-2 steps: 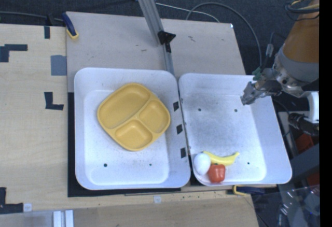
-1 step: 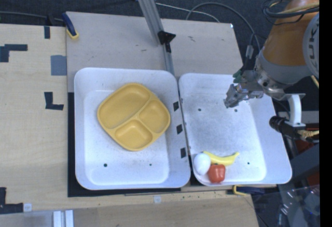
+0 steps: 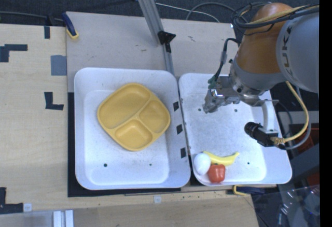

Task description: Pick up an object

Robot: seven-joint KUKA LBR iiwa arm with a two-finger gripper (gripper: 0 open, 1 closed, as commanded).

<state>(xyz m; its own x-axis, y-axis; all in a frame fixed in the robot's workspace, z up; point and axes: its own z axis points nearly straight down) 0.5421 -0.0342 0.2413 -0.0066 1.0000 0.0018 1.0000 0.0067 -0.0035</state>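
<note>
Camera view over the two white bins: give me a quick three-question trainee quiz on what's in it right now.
1. True or false: the yellow three-compartment plastic plate lies in the right white bin.
2. Multiple choice: what lies along the right bin's near edge? A) white egg-shaped object, yellow toy banana and red toy pepper B) a blue cup C) a green block
3. Fill in: the two-finger gripper is above the ____ bin, apart from the cluster of three.

Key: 1 false, it lies in the left white bin; 2 A; 3 right.
</note>
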